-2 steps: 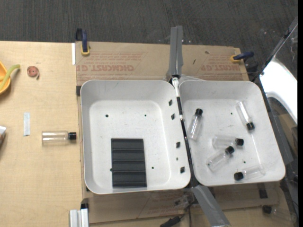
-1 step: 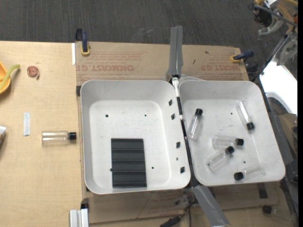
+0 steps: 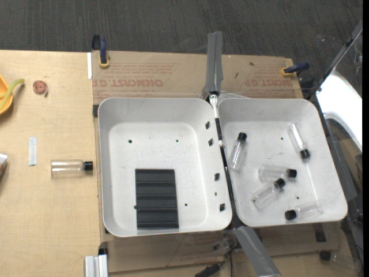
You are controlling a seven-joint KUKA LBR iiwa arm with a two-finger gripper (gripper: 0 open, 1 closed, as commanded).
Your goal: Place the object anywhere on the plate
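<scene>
Camera view: black ribbed plate (image 3: 156, 198) in left bin (image 3: 109, 154), bare. Five clear vials w/ black caps lie in right bin (image 3: 323, 131), nearest the plate (image 3: 237, 151). Pick not begun (judgement); next: descend, grasp one vial.
</scene>
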